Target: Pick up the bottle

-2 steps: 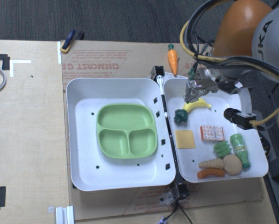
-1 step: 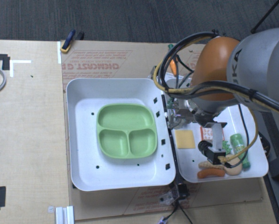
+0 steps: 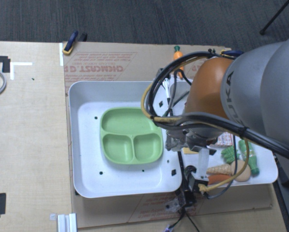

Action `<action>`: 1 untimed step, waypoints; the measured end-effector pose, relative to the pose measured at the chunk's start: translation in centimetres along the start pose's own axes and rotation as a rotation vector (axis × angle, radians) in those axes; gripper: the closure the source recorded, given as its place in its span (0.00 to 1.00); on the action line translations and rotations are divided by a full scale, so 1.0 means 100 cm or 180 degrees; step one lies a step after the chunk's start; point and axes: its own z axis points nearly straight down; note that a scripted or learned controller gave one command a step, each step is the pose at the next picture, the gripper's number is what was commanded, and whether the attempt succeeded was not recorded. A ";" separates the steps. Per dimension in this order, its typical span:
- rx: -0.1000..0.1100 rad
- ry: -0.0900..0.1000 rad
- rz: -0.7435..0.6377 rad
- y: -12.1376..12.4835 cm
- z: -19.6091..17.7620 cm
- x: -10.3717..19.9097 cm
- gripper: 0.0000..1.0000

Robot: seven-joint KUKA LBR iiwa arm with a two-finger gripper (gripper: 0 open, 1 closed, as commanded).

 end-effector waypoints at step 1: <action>-0.0005 -0.0002 -0.0098 -0.018 -0.040 0.079 1.00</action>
